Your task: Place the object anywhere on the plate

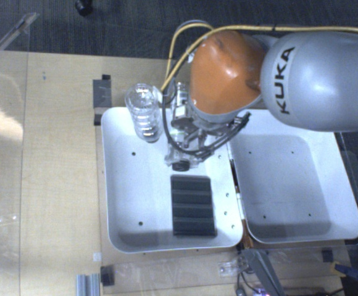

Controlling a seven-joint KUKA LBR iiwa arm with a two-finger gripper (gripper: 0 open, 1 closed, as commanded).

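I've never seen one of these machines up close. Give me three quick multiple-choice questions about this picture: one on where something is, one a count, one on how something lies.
1. Where is the black ridged block?
A. in the left-side bin
B. in the right-side bin
C. on the bare bench

2. How many loose things are in the left-side bin?
A. one
B. two
C. four

3. How does the block lie?
A. flat on the bin floor
B. lifted in the hand
C. leaning on the clear cup

Answers:
1 A: it sits in the lower middle of the bin on the picture's left.
2 B: there are just the block and the clear cup near the bin's far corner.
3 A: it rests flat on the white floor, well apart from the cup, with nothing lifting it.
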